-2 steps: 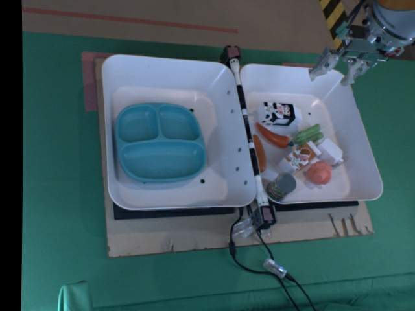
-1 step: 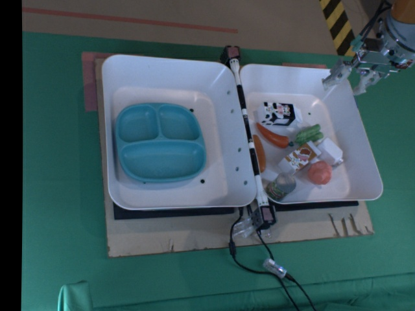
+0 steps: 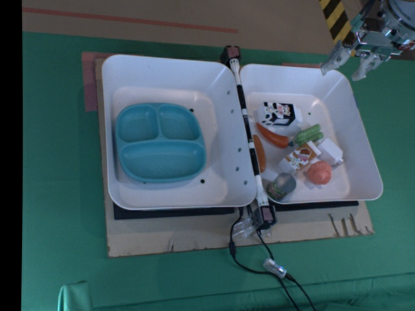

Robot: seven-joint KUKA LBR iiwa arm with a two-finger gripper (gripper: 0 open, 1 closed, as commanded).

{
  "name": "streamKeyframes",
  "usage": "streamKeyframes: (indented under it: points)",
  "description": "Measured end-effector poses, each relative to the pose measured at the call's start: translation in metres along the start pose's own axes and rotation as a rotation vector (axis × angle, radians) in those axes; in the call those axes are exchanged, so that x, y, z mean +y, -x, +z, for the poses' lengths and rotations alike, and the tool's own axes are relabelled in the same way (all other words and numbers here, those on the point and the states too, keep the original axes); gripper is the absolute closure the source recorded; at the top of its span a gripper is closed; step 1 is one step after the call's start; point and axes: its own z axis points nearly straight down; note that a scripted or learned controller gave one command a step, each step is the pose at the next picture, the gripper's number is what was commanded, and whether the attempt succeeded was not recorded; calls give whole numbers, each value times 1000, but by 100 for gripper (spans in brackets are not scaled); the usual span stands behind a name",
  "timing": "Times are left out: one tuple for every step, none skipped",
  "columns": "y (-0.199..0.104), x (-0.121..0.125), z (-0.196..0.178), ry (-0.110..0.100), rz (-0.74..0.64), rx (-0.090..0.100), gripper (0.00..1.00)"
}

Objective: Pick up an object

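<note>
gripper [image 3: 354,62] hangs above the far right corner of the right bin [image 3: 363,141], fingers [image 3: 335,61] apart, nothing between them. so you're at the approach, no pick yet. take the carrot [image 3: 273,137] as the target: it lies near the middle of the right bin, just below the milk carton [image 3: 278,113], leafy green top [image 3: 308,134] toward the bin's right wall. long axis runs slantwise, orange tip up-left toward the carton, greens to the right. to do it well, bring the gripper in toward the bin's centre, turn the wrist so the fingers close across the carrot's narrow width, not along its length. aim mid-body; the juice box [image 3: 301,157] sits close below and the carton crowds the tip, so a sloppy descent likely bumps them. go down straight, close only once the fingers straddle it.
</note>
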Motion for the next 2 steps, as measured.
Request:
streamKeyframes:
  points:
    - [20,-50,53,-3,3,-2,100]
    - [1,-65,52,-4,1,1,100]
